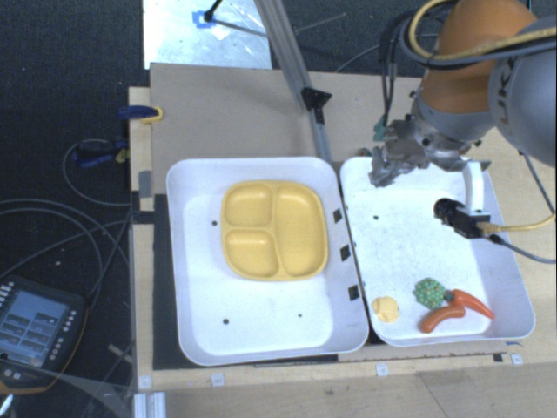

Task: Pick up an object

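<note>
Partly readable: dark letters on the grey arm housing [527, 81], up and to the right of the gripper [388, 165], apparently "UK", cut off by the frame edge. Far down-left of the gripper, a lit screen on the handheld pendant [33, 322] with rows of fields, too small to read. No other legible text, label or number.

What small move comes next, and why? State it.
Probably carry the gripper toward the near end of the right bin: it hangs over the far end, while the broccoli, sausage and carrot lie clustered near the front.
</note>
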### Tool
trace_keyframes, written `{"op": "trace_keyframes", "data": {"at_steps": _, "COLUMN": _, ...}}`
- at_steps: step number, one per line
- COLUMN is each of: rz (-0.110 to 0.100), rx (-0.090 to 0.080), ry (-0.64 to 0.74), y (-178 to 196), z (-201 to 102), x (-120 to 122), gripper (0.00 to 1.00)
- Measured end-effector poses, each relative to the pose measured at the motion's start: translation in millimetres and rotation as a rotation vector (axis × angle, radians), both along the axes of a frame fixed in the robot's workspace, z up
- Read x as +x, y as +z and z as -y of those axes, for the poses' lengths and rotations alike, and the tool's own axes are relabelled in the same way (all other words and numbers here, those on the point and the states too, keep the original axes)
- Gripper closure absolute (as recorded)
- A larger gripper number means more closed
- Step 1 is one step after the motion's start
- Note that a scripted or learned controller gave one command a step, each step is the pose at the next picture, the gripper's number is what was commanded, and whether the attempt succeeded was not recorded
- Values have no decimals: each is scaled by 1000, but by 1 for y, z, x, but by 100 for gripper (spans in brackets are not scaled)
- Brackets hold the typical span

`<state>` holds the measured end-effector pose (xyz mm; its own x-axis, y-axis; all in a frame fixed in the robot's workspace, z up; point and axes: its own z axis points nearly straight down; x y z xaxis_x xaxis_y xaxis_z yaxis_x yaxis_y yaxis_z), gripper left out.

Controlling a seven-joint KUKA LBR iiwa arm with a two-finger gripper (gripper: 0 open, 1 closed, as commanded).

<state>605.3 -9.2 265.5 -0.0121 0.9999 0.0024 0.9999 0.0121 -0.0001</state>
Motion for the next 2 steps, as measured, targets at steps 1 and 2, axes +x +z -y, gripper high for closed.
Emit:
{"op": "trace_keyframes", "data": {"at_steps": 1, "rz": 0, "rx": 0, "ry": -1, "y": -17, "z": -47, "x": -7, "gripper": 100}}
{"op": "trace_keyframes", "data": {"at_steps": 2, "rz": -1, "rx": 0, "ry": 0, "y": -25, "z": -105, "x": -29, "gripper": 100}}
